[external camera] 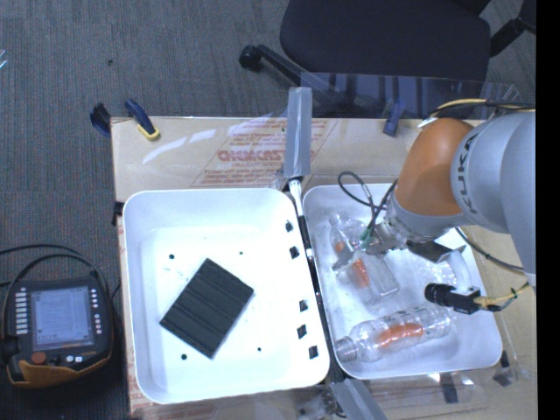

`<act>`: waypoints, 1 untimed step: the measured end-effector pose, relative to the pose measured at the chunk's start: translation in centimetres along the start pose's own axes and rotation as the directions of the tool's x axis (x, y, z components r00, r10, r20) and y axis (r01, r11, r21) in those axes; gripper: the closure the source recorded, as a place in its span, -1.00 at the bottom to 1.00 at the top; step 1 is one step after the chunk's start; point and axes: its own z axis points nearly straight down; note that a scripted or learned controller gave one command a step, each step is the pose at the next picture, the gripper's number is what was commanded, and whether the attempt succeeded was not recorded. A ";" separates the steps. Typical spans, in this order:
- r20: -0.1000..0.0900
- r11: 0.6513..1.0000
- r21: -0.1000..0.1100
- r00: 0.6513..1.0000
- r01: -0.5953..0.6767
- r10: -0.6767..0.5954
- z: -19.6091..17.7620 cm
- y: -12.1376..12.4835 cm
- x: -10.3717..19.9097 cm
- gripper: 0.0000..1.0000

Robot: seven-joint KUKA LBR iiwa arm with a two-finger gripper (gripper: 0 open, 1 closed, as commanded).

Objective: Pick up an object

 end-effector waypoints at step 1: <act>-0.004 1.000 0.005 1.000 -0.006 0.006 -0.5 -0.1 -0.1 1.00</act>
